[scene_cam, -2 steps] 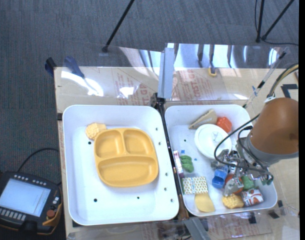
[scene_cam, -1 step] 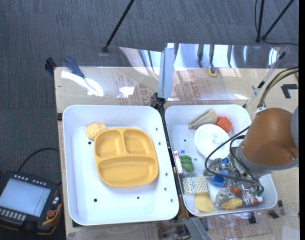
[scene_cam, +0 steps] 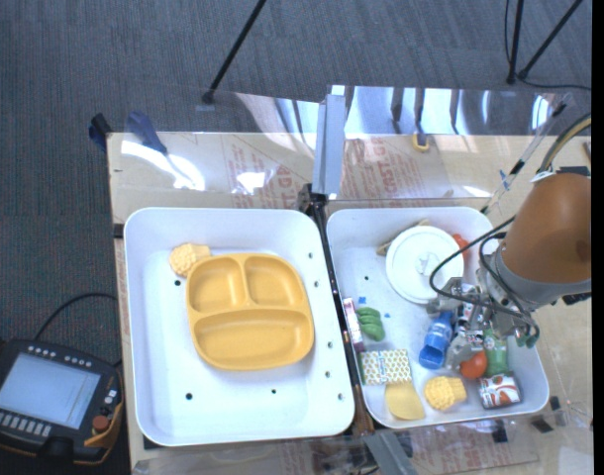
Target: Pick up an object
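Nearest to us, along the front edge of the right bin point(scene_cam: 376, 419), lie a yellow wedge-shaped piece point(scene_cam: 405, 402), a round yellow corn-like toy point(scene_cam: 444, 393) and a small red-and-white can point(scene_cam: 499, 392) in the front right corner. The gripper point(scene_cam: 467, 342) hangs low over this cluster, just above a red tomato-like piece point(scene_cam: 472, 366), with a blue cup point(scene_cam: 436, 340) just to its left. We cannot tell how its tips stand, since cables and wrist parts cover them, and we see nothing clearly between them. A white round lid point(scene_cam: 423, 262) sits toward the back of that bin, a green toy point(scene_cam: 370, 323) and a patterned packet point(scene_cam: 386, 366) near its left wall. The left bin point(scene_cam: 149, 364) carries a yellow divided plate point(scene_cam: 250, 310) at its middle and a second corn-like toy point(scene_cam: 187, 258) touching the plate's back left corner.

We judge the risk to be crowding: the pieces lie so close that a descent could push the tomato aside, catch two things at once, or close on nothing.
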Controlling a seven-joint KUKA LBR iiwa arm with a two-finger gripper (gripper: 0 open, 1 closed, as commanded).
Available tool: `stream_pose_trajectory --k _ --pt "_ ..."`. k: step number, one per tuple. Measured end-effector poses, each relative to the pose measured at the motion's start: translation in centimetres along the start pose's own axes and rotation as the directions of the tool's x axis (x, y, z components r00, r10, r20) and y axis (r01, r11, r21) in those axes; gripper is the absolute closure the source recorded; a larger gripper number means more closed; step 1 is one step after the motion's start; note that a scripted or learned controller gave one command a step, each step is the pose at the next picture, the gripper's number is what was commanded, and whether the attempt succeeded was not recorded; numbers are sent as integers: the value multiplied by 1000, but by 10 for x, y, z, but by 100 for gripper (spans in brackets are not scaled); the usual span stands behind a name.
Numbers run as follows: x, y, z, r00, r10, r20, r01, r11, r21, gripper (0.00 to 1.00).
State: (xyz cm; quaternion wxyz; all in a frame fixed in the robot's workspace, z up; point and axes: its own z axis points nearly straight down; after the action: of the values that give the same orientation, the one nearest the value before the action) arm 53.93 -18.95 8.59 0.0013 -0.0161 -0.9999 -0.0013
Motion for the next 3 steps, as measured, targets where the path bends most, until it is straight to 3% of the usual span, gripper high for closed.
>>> stream_pose_trajectory --k 1,2,3 --pt "-2 2 -11 1000 -3 5 3 1000 -2 100" --pt "-44 -19 -67 925 -381 7 381 925 4 100" --pt "35 -10 -4 821 -571 11 571 821 8 100"
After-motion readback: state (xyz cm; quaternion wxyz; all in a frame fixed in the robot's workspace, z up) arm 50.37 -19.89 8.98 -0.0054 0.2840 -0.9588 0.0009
